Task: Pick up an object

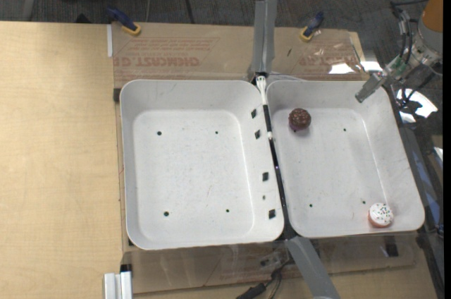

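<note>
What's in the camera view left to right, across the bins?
Left shallow white bin → right shallow white bin → dark reddish-brown ball → small white speckled round object with orange base → grey gripper at the right bin's far right corner.

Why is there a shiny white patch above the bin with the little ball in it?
In the camera view, that patch is glare: light bouncing off clear plastic taped on the cardboard behind the right bin. The dark ball casts only a small soft shadow, so the light looks even. The claw at the bin's far corner looks slightly blurred.
</note>
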Robot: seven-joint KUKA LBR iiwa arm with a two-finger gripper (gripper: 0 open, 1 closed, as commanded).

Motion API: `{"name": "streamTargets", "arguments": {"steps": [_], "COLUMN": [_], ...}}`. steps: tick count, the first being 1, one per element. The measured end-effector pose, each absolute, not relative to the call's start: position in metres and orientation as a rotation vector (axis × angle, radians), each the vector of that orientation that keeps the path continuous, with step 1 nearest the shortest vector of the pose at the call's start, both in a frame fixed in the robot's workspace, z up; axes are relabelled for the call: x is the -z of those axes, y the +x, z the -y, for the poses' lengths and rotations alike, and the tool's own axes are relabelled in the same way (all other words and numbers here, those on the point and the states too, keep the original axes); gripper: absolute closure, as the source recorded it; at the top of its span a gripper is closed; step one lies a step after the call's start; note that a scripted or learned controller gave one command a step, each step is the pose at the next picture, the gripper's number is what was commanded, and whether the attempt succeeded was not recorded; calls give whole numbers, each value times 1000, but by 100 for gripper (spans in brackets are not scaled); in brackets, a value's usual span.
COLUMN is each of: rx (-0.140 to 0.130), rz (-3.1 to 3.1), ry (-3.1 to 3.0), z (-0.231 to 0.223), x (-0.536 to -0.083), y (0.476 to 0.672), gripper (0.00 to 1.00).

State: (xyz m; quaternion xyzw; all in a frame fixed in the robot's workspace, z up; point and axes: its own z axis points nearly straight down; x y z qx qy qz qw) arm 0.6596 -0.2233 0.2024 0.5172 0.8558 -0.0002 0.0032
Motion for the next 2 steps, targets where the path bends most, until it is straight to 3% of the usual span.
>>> {"name": "streamTargets", "arguments": {"steps": [1, 2], "rx": [2, 1], "rz": [-2668, -2762], "ry": [1663, 1488], "z": [180, 222], "x": [-111, -131], "y": [579, 639], "gripper": [0, 0]}}
